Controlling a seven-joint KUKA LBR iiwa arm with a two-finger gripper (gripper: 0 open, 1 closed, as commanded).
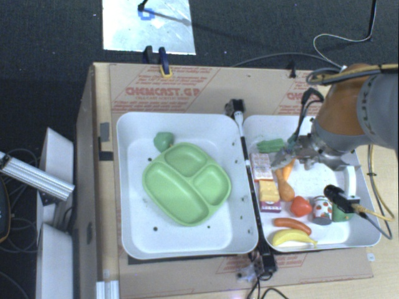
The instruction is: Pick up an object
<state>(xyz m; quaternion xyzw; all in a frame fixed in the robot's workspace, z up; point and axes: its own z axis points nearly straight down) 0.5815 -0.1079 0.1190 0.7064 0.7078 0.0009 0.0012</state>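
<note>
Camera view showed the hand [289,158] low over the upper part of the right bin [365,232], reaching in from the right. Its grip was hidden from this angle, so I could not tell whether it was wide or narrow, and nothing could be seen held in it.

Just below the hand lay a carrot [285,184], its top end very close to the hand; whether they touched could not be told. Just to the hand's left sat a green vegetable [269,145], and below that a pink-and-white packet [260,164] and a yellow block [269,192] beside the carrot. Further below the hand were a red tomato [300,205], a small red-and-white toy [322,209], a red sausage [290,223] and, at the bin's near edge, a banana [293,237].

Well to the hand's left, the left bin [134,229] held a green divided plate [186,182] with a small green lump [163,141] at its upper corner. Both bins rested on the cardboard-covered surface [181,89].
</note>
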